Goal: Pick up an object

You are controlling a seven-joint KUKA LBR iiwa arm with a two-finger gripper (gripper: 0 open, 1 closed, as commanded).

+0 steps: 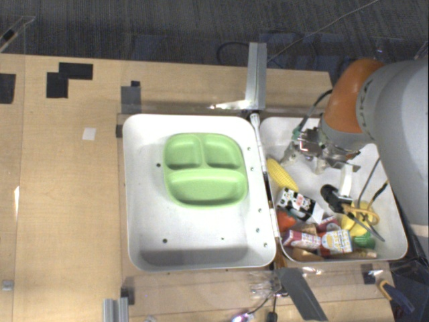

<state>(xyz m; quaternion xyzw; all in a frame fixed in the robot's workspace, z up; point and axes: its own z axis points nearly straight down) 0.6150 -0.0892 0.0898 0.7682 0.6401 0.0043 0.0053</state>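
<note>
The grey arm [402,113], smooth and rounded with a glossy orange band [348,102] above the wrist, reaches in from the right and hangs its metal gripper [307,145] over the far end of the right bin [276,134]. From here I cannot tell whether the jaws stand apart or together, and nothing visibly sits in them. The things to pick from lie heaped at the near end of that shallow white bin. A bumpy yellow corn cob [281,174] lies slantwise by the left wall, just beside the gripper. Nearer is a small black-and-white box [297,203], then a red lump [287,221] and a bottle [328,240] on its side with a printed label (its lettering too small to read). The left bin [134,200] is the same matte white plastic with rounded corners, and holds a pale green plate [204,170] moulded into three compartments. Both bins rest on a light wooden bench [60,200].
</note>
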